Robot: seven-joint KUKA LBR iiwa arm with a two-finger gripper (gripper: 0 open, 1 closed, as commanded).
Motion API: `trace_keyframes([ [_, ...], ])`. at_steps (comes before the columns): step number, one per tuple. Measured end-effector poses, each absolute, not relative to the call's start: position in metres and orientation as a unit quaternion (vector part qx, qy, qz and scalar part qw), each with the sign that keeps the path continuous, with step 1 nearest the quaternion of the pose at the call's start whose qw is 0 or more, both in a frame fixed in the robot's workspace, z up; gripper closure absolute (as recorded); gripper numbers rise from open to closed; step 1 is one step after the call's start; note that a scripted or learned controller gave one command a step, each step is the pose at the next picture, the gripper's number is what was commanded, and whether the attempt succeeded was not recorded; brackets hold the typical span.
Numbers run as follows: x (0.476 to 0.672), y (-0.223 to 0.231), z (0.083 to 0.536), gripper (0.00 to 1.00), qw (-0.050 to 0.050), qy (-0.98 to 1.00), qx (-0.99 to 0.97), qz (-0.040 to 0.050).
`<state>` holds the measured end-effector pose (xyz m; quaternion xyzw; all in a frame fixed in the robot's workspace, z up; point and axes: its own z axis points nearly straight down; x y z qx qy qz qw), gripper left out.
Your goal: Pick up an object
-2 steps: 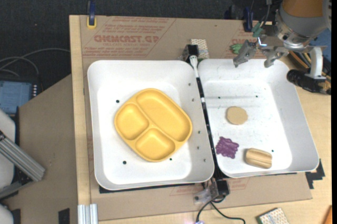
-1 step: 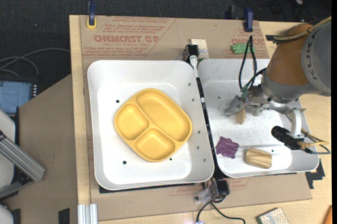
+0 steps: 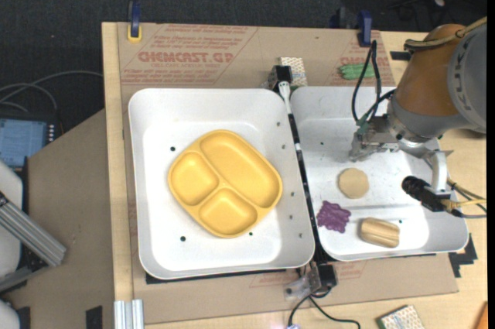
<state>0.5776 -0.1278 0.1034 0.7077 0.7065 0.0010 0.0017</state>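
So the gripper (image 3: 365,152) is down in the right bin (image 3: 325,114), hanging off the grey arm (image 3: 433,83) that comes in from the right with its orange band on top. From this angle I honestly can't tell how it's set, it's just a dark metal clump seen from above, and nothing is visibly caught in it. It sits just above and a bit right of the round tan cookie-looking disc (image 3: 353,183), close to it but I can't say if it's actually touching. The disc is flat, pale brown, lying on the bin floor about mid-bin. Below that, near the front edge, there's a purple bunch of grapes (image 3: 333,216) over by the left wall, and a tan bread-roll thing (image 3: 379,231) lying on its side just to the right of the grapes. The left bin (image 3: 155,242) has a yellow divided plate (image 3: 224,182) with three compartments, sitting tilted diagonally in the middle. Both bins rest on a brown cardboard sheet (image 3: 193,53) with red printing.
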Motion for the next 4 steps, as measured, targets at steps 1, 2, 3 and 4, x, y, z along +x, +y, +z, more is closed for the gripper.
trace_keyframes([
  [1, 0.577, -0.128, 0.103, 0.0, 0.001, 0.706, 0.708, 0.0007],
  [2, 0.523, -0.092, 0.084, 0.0, -0.003, 0.707, 0.707, -0.001],
  [3, 0.526, -0.094, 0.095, 1.0, 0.001, 0.706, 0.708, 0.0006],
  [4, 0.556, -0.023, 0.191, 1.0, 0.004, 0.71, 0.704, 0.005],
])
